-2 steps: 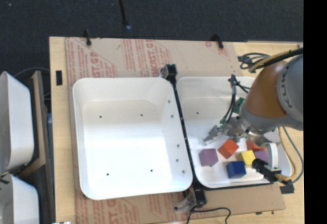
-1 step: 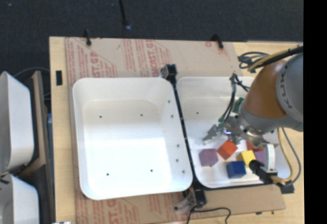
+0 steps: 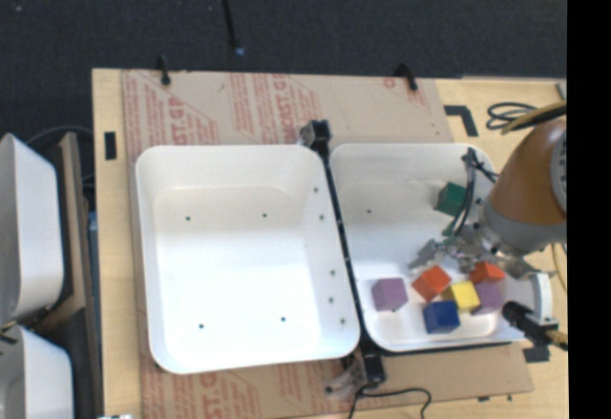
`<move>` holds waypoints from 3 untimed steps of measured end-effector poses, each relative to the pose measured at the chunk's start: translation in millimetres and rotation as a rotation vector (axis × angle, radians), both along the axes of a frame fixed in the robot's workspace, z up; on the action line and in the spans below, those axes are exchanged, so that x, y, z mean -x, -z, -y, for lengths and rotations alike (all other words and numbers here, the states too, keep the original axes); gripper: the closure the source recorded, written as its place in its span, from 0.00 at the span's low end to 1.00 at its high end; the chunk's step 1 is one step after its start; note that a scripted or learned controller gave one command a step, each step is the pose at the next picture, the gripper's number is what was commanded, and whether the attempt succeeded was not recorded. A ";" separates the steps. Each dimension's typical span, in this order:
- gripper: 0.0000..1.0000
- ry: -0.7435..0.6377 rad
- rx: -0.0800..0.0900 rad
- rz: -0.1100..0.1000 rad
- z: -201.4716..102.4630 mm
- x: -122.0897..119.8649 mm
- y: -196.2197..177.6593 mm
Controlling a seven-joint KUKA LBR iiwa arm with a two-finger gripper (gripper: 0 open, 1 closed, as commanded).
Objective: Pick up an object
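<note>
The right bin (image 3: 382,169) holds several small blocks near its front right corner: a purple block (image 3: 389,294), an orange block (image 3: 431,282), a yellow block (image 3: 465,296), a blue block (image 3: 441,316), a pale purple block (image 3: 490,295) and a red-orange block (image 3: 488,271). A green block (image 3: 452,198) lies farther back by the right wall. My gripper (image 3: 447,250) is low in this bin, just behind the orange block and left of the red-orange one. The arm's orange band (image 3: 535,183) sits above it.
The left bin (image 3: 239,255) stands beside the right one, separated by a dark divider (image 3: 336,226). Both rest on a cardboard-covered bench (image 3: 248,112). White containers (image 3: 29,217) stand at the far left. A cable (image 3: 516,112) lies at the back right.
</note>
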State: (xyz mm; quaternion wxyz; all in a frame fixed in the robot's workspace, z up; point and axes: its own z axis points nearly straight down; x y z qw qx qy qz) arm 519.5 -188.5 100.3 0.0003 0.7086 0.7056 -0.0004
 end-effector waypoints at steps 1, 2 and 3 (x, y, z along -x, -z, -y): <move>0.00 -0.082 -0.001 0.001 -31.3 -20.7 -0.5; 1.00 -0.079 -0.001 0.002 -30.0 -20.7 -11.0; 0.00 -0.079 -0.001 0.002 -30.0 -20.5 -10.6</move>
